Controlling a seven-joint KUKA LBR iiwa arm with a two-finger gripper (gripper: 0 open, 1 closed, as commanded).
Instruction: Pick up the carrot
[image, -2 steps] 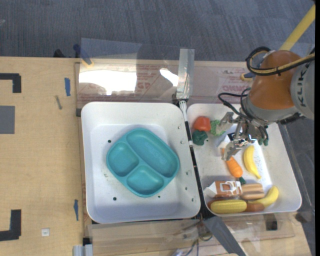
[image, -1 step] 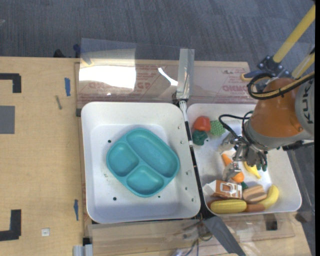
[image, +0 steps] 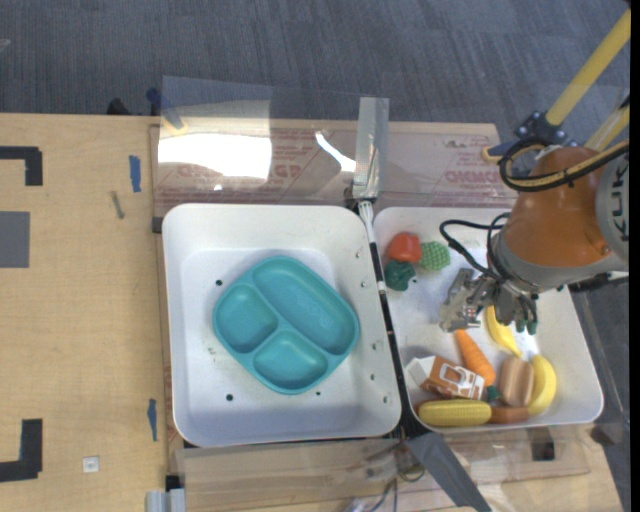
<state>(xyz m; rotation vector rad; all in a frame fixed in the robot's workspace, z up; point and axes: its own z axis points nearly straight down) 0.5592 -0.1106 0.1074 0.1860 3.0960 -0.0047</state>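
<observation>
Corn cob (image: 455, 411) nearest, along front wall of right bin (image: 590, 395), touching a small orange-and-white carton (image: 452, 379) just behind. Hot dog (image: 514, 383) and banana (image: 541, 383) crowded at front right, sausage end poking out beside corn. Carrot (image: 475, 356) lying slanted mid-bin, pointing from upper left down to lower right, lower end against carton and hot dog, upper end just under gripper (image: 470, 307).

Gripper hanging low, just above and left of carrot top, grey fingers (image: 459, 300) slightly parted, nothing seen between them; exact opening hard to judge at this angle. Second yellow piece (image: 505, 331), maybe another banana, right beside carrot and under wrist.

Risks, as judgement: gripper offset toward carrot's upper tip, so likely pinch on tapered end and slip-out. Carrot slanted; fingers not aligned across its width could push it sideways. Tight neighbours: one finger may land on yellow piece or carton, grabbing wrong item or wedging. Smooth plastic likely to squirt free.

Further back: green toy (image: 399, 274), red vegetable (image: 404, 247), textured green piece (image: 434, 256) near rear left corner, well apart from carrot, no threat. Left bin (image: 190, 240) with teal divided plate (image: 286, 322), irrelevant.
</observation>
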